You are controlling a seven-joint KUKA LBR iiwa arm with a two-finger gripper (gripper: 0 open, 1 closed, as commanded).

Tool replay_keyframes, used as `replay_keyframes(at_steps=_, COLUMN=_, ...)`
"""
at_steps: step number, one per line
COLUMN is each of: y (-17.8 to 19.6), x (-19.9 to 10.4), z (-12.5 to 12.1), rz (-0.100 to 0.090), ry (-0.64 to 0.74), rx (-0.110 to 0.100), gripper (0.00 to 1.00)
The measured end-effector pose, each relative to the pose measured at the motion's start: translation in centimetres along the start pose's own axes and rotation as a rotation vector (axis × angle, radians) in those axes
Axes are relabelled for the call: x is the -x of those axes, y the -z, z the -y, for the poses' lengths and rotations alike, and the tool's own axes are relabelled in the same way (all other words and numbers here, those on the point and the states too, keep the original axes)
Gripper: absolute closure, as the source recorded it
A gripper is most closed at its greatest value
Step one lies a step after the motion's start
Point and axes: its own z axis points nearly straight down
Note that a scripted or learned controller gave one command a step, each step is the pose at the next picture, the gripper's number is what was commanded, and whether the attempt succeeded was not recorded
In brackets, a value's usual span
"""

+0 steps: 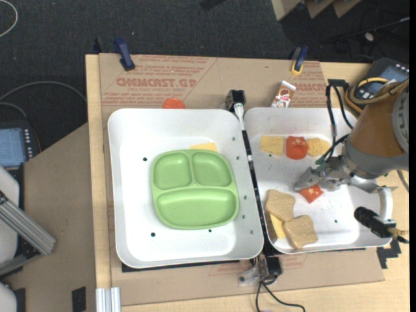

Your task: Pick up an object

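Observation:
In the right bin (pixel 338 119) my gripper (pixel 313 179) is down low near the middle, its tips right over a small red piece (pixel 312 193). Whether the piece sits between the fingers cannot be made out. A red tomato-like object (pixel 297 147) lies behind it between two yellow cheese-like pieces (pixel 273 145) (pixel 318 146). Two toast slices (pixel 281 204) (pixel 301 231) and a yellow wedge (pixel 276 225) lie at the bin's front left.
The left bin (pixel 130 174) holds a green divided plate (pixel 194 188) with a yellow slice (pixel 204 147) behind it. A small carton (pixel 284 95) and an orange object (pixel 173 103) rest on the bench behind the bins. Blue clamps (pixel 123 52) (pixel 299 58) grip the board's back edge.

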Motion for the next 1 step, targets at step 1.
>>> replay_keyframes(at_steps=1, y=0.08, x=-4.54, z=0.70, rz=-0.001, ry=0.008, rx=0.005, gripper=0.00)
